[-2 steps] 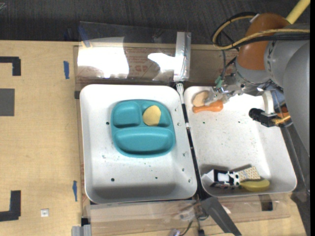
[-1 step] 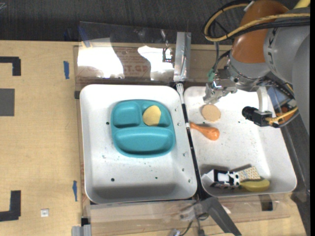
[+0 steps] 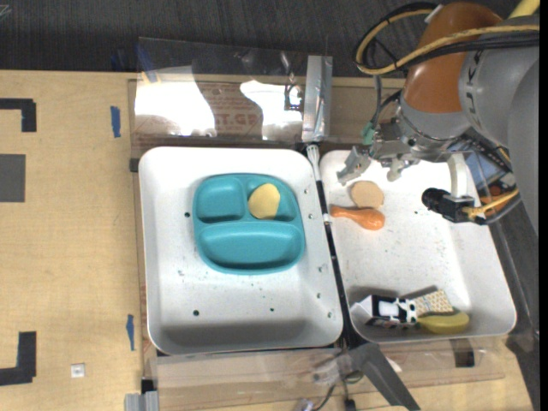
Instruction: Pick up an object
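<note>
1. Over the right bin [image 3: 479, 272], far end: gripper [image 3: 374, 169] hangs with its fingers spread apart, nothing between them.
2. Just below it, a tan-and-orange drumstick-shaped toy [image 3: 363, 205] lies on the bin floor.
3. Near edge of the same bin: a black-and-white object [image 3: 390, 309] beside a yellow piece [image 3: 443, 321].
4. Left bin [image 3: 163, 272]: teal divided plate [image 3: 248, 229], a yellow ball [image 3: 264, 200] in its upper right compartment.
</note>
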Robot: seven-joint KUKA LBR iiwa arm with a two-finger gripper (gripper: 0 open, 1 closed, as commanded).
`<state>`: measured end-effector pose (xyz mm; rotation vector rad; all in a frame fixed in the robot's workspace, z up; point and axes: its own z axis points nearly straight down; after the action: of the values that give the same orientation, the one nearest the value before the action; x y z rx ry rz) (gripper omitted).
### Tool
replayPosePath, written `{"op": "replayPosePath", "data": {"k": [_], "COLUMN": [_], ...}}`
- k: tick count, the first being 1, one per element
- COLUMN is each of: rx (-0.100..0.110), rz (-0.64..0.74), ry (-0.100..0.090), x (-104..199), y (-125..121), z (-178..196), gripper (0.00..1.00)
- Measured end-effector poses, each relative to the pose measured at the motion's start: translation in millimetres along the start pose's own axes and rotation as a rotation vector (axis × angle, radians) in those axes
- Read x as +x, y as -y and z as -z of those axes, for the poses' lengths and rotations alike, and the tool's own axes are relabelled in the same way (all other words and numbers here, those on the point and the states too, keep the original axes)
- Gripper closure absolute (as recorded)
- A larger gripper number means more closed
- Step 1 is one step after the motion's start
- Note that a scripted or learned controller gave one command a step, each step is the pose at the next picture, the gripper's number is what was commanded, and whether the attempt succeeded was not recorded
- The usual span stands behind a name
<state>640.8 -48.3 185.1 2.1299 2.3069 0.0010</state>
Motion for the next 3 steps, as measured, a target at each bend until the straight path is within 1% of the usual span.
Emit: {"op": "replayPosePath", "data": {"k": [1,2,3], "rx": [0.003,-0.001,-0.011], "rz": [0.035,-0.063,-0.133], "ry": [-0.001,0.0,0.0], "x": [-58,-54,-26], "y": [23,13,45], "z": [-77,-99,6], "gripper": [0.0,0.0,0.0]}}
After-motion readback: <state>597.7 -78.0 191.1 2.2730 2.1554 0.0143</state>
